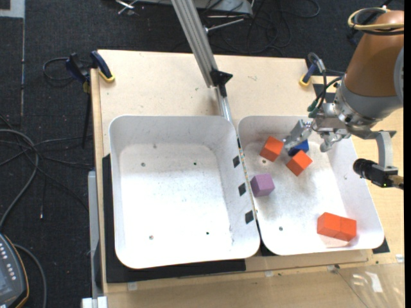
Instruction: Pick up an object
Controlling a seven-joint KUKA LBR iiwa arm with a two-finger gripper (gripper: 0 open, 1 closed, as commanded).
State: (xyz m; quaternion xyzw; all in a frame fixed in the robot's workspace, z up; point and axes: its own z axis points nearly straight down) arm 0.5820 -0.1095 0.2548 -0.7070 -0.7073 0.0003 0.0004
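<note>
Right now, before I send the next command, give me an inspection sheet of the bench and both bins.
Surface: wooden bench carrying the left bin and right bin side by side.
Job's things: in the right bin, two orange cubes, a blue block partly hidden under the claw, a purple cube, an orange block near the front corner.
Clutter: nothing seen.
Claw: claw low over the blue block and the orange cubes; no grasp visible.
Cables: black cables on the floor to the left.
Surroundings: clamps at the back corners; metal post slanting over the bench.
</note>
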